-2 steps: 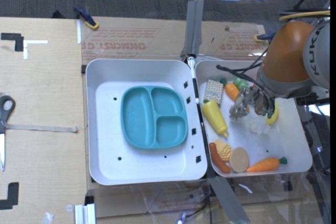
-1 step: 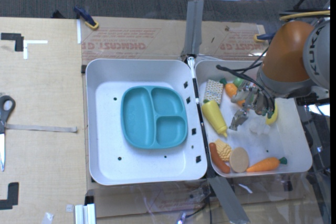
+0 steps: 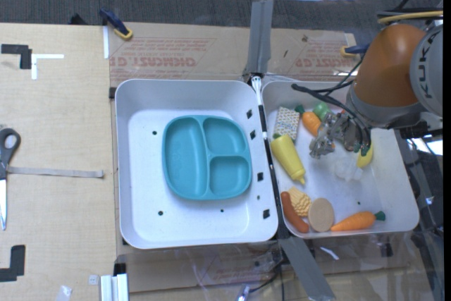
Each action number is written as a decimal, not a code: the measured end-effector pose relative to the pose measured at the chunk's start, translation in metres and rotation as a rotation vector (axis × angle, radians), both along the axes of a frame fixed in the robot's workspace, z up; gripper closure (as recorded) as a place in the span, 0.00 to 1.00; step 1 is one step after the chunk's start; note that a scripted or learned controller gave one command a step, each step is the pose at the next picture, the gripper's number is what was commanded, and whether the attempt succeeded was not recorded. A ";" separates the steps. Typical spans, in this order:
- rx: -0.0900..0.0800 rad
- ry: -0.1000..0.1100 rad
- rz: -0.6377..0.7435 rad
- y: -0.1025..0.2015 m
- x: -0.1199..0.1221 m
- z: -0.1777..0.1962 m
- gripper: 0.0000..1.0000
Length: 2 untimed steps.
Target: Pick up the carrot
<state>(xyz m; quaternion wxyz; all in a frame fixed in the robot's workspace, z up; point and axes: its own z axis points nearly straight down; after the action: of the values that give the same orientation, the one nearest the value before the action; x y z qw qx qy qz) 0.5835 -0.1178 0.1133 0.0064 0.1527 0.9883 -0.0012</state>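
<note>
In the right bin (image 3: pixel 394 180), an orange carrot (image 3: pixel 354 221) with a green stem end lies along the front wall, at the bin's near right. A second, smaller orange carrot-like piece (image 3: pixel 311 123) with a green top sits near the bin's back left. My gripper (image 3: pixel 325 144) hangs over the middle of the right bin, just right of the small orange piece and well behind the long carrot. Nothing visible is held in it. The orange-banded wrist rises behind it at the upper right.
Also in the right bin are a yellow bottle (image 3: pixel 289 157), a speckled white block (image 3: pixel 285 121), a corn piece (image 3: pixel 300 202), a red sausage (image 3: pixel 292 216), a tan round disc (image 3: pixel 322 214) and a yellow item (image 3: pixel 365 156). The left bin (image 3: pixel 134 173) holds a blue divided plate (image 3: pixel 208 156).
</note>
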 end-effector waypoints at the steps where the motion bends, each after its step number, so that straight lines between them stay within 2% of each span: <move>1: 0.000 0.000 0.000 0.000 0.000 0.000 0.00; 2: -0.002 -0.005 0.003 0.000 0.002 0.010 1.00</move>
<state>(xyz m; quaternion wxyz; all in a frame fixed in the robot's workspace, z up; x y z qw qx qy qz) 0.5851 -0.1176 0.1237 0.0089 0.1512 0.9885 -0.0019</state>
